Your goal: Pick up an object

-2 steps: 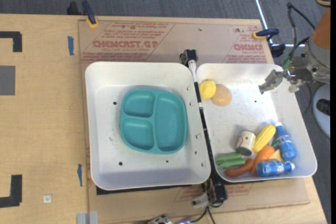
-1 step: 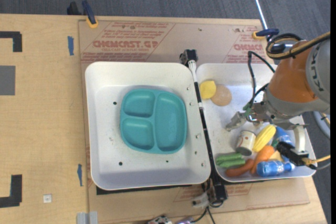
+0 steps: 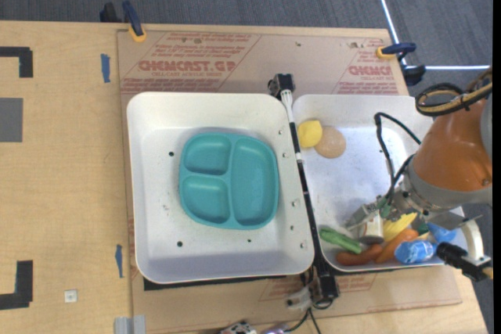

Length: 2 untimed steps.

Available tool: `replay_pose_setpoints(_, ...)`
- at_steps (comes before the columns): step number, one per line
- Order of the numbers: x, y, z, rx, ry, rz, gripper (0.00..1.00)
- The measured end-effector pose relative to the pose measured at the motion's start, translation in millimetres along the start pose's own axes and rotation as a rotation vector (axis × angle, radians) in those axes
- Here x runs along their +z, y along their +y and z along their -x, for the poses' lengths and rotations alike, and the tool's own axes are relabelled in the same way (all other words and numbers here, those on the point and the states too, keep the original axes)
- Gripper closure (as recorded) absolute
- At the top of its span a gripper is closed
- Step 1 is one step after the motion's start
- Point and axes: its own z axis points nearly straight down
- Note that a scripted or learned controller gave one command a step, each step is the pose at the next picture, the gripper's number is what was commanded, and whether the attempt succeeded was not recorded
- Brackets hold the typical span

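- Down in the right bin's [image 3: 344, 168] near corner sits a heap of toys: a green pod [image 3: 341, 239], an orange carrot [image 3: 374, 253], a yellow piece [image 3: 399, 224], a blue piece [image 3: 414, 250].
- The gripper [image 3: 376, 220] is low over that heap, its tip right at the yellow piece and a small whitish bit [image 3: 373, 229].
- Jaws: buried in the clutter, so I cannot tell whether they are open or closed, or whether anything sits between them.
- The arm [image 3: 450, 160] comes in from the right, orange band over the bin's right side, black cable looping up above the wrist.
- Far end of the same bin: a yellow ball [image 3: 309, 133] and a pale peach ball [image 3: 331, 142], touching, well apart from the gripper.
- Left bin [image 3: 156, 129]: a teal divided plate [image 3: 230, 178] lies flat in the middle.
- Both bins rest on a cardboard sheet [image 3: 196, 62] clamped to the wooden surface [image 3: 55, 168].
- The heap is packed tight against the near wall, pieces crowding each other around the tip.
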Motion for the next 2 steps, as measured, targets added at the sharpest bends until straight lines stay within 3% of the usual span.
replay_pose_setpoints(1, -10.8, 1.8, 0.6, 0.001, -0.003, 0.005, 1.00)
replay_pose_setpoints(2, -98.3, 32.3, -56.0, 0.118, 0.002, -0.004, 1.00)
